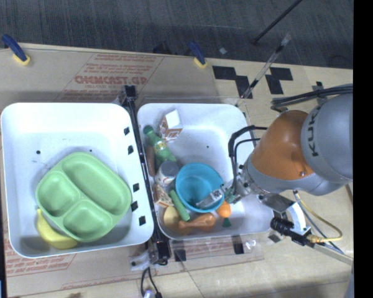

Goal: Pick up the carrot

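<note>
The carrot (224, 210) is a small orange piece with a green end, lying near the front wall of the right bin (205, 120), just right of a blue bowl (196, 184). My gripper (215, 197) reaches in from the right and sits low at the bowl's front right rim. It is right above and to the left of the carrot. The grey and orange wrist (280, 154) hangs over the bin's right wall. I cannot make out anything held in the gripper.
The right bin also holds a brown bun-like piece (196, 223), a green stick (181, 207), a grey can (168, 169), a green bottle (154, 141) and a small carton (171, 121). The left bin (25, 123) holds a green divided plate (84, 194) over a yellow item (50, 233).
</note>
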### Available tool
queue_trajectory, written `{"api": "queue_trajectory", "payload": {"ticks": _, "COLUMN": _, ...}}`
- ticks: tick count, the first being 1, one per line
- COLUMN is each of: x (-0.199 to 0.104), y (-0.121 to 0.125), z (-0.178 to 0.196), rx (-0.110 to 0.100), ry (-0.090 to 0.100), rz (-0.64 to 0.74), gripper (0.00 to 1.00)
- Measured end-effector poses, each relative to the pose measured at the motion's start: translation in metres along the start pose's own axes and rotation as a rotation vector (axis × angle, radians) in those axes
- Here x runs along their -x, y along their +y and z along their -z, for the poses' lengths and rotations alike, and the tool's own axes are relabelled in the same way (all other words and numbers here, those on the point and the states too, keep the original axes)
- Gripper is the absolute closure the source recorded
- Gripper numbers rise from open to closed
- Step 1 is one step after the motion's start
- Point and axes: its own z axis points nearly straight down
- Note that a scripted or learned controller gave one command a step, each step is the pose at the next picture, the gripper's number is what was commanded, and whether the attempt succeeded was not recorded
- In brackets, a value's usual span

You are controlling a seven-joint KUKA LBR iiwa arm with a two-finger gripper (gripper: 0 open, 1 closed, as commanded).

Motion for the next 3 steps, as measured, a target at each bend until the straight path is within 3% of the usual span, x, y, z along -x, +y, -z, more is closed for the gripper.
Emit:
{"api": "queue_trajectory", "payload": {"ticks": 1, "x": 0.004, "y": 0.005, "z": 0.015, "rx": 0.01, "ry": -0.009, "rz": 0.01, "gripper": 1.0}}
{"api": "queue_trajectory", "payload": {"ticks": 2, "x": 0.001, "y": -0.003, "z": 0.052, "rx": -0.006, "ry": 0.002, "rz": -0.556, "gripper": 1.0}}
{"api": "queue_trajectory", "payload": {"ticks": 3, "x": 0.001, "y": -0.003, "z": 0.052, "rx": -0.006, "ry": 0.002, "rz": -0.555, "gripper": 0.0}}
